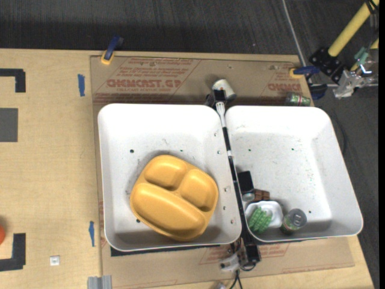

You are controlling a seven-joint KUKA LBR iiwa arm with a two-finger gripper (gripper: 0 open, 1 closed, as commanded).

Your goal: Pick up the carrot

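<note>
Since neither bin holds anything plainly carrot-shaped, the task looks to be at its very first step: finding the carrot before any reach begins. The left bin (114, 161) carries one large yellow bread-like lump (174, 195), lying toward its near side. The right bin (313, 155) has a small cluster in its near left corner: a black block (245, 181) against the dividing wall, a brown scrap (260, 195) just beside it, a green leafy piece (260, 217) on a little white dish (270, 208), and a can (294, 220) touching that dish on its right. None of these reads as a carrot. An orange-red patch (2, 234) sits on the bench (48, 161) at the extreme left, well apart from both bins and cut off by the frame. It might be the carrot, but too little of it shows to tell.

Whether the gripper is released or clenched I cannot tell from this view. Nothing in either bin is being grasped.

My judgement is that the next move calls for locating the target first. If the patch is it, the arm faces a long reach from the right, across both bins to the bench's left margin.
</note>
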